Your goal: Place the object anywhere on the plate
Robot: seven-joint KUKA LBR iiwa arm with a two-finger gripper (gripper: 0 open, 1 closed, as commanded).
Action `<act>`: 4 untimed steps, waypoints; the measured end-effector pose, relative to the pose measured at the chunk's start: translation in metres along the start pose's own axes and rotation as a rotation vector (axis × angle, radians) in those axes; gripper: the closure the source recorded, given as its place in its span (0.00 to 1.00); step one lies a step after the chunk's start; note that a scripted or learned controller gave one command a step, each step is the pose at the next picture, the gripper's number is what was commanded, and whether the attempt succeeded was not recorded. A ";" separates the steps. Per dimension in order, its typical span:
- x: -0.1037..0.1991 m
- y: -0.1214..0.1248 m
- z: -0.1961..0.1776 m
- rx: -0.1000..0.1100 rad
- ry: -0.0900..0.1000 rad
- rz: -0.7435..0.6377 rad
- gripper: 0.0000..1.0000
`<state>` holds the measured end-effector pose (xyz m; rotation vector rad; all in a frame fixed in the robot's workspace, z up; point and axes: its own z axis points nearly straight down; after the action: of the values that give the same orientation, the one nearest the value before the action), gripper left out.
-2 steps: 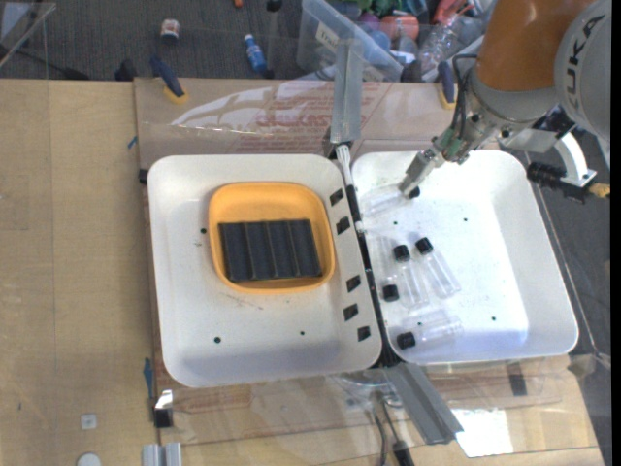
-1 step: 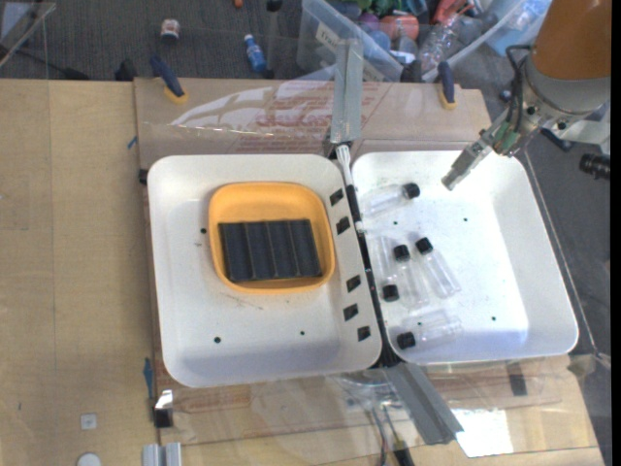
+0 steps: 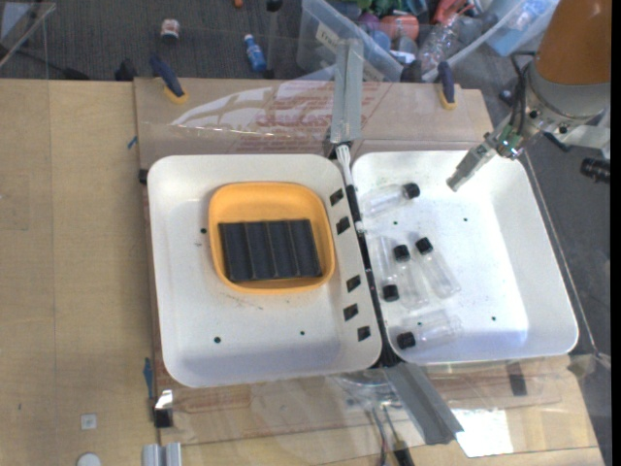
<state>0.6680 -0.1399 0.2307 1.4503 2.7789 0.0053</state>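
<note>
5 clear vials (image 3: 412,270), black caps, right bin (image 3: 543,260)

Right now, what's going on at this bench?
The robot arm reaches in from the right, its gripper over the upper part of the right bin. Several clear bottles with black caps lie scattered in that bin. The orange plate sits in the left bin with a dark ribbed block on it. No bottle is between the fingers or on the plate yet.
</note>
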 end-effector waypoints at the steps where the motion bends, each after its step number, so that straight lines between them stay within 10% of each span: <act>1: 0.030 0.021 0.001 0.003 0.003 -0.036 0.00; 2: -0.035 -0.035 0.005 0.001 -0.002 -0.014 0.00; 4: 0.024 0.008 -0.001 0.003 0.003 -0.055 0.00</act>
<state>0.6609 -0.1159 0.2317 1.3747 2.8220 0.0031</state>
